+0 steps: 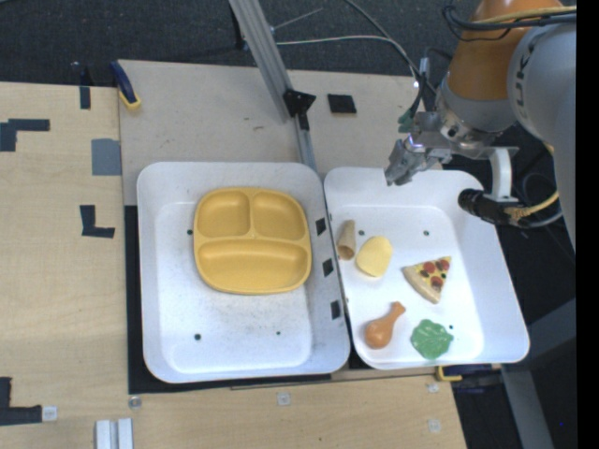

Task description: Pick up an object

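Observation:
My gripper point(401, 173) hangs over the back edge of the right bin point(496, 279), with nothing visibly between its fingers. Below it in that bin lie a tan roll-shaped piece point(346, 239), a pale yellow piece point(374, 256), a pizza slice point(430, 278), a brown drumstick point(383, 326) and a green leafy piece point(431, 339). The gripper stands well above and behind all of them, touching none.
The left bin point(168, 335) holds a yellow divided plate point(252, 240). A slanted metal pole point(271, 59) rises behind the bins. A blue and yellow clamp point(125, 86) sits at the bench's back left corner.

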Tool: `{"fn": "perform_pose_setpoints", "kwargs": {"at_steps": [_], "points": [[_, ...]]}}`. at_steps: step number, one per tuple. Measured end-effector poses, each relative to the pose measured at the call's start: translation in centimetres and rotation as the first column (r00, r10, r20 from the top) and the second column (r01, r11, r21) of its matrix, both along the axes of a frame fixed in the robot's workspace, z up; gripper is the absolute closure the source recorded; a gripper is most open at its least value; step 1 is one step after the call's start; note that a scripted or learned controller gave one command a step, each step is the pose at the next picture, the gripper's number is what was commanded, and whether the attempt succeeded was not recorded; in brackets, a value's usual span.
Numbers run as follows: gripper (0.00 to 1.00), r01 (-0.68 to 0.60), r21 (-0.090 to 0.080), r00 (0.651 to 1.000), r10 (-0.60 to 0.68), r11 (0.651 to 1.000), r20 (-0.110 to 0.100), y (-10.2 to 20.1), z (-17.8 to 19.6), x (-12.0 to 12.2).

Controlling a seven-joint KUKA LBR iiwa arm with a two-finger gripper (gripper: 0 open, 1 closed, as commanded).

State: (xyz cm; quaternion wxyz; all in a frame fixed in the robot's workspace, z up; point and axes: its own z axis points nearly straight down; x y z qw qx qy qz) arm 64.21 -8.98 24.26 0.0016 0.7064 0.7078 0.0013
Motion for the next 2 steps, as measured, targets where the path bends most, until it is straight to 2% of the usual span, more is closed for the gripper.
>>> {"fn": "perform_pose_setpoints", "kwargs": {"at_steps": [2], "points": [[1.00, -0.004, 0.001, 1.000, 0.004, 1.000, -0.007, 10.1, -1.7, -0.1]]}}
